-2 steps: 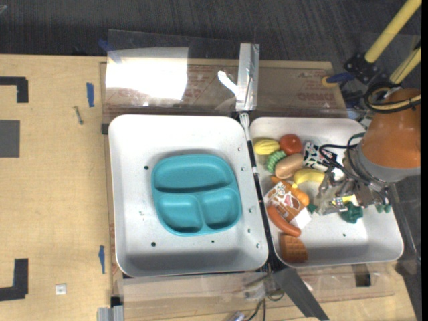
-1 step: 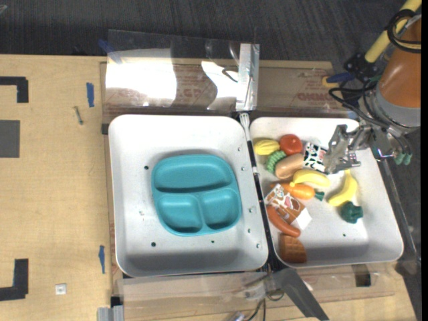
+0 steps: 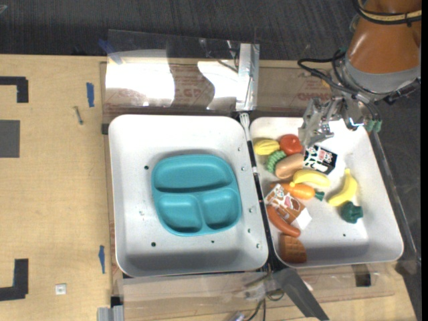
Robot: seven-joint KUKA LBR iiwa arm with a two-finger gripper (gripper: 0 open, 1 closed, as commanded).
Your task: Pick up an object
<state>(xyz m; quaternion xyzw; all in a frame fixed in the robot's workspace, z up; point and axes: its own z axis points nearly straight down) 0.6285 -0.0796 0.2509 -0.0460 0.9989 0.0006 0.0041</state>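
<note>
Gripper: we saw the grey two-finger gripper (image 3: 319, 120) hanging over the back edge of the right shallow white bin (image 3: 382, 199). Honestly couldn't tell how its metal bits were set, too much glare.

Nearest target: the round red toy tomato (image 3: 290, 143) sat just left of and slightly nearer the camera than the tool, with a small black-and-white printed card (image 3: 320, 158) right below the gripper. We figured one of those two was the likely pick, since nothing was gripped yet.

Long axis: the tomato was round, so approach angle hardly mattered. The card lay flat and a bit tilted, which we guessed would be harder to pinch.

Crowd: a yellow toy lemon (image 3: 265, 146) touched a small green toy piece (image 3: 276, 158), and a tan oval toy potato (image 3: 289, 166) pressed up against the tomato. All packed tight, so we reckoned a neighbour could get nudged.

Further out: a curved yellow toy banana (image 3: 343, 190) and a dark green toy broccoli (image 3: 351, 212) lay well apart on the right, much easier access.

Front corner: a printed snack packet (image 3: 287, 204) and a brown waffle-like toy (image 3: 292, 248) sat nearest the camera.

Other bin: the left white bin (image 3: 127, 179) held a teal divided plastic plate (image 3: 196, 192), well away from the tool.
</note>
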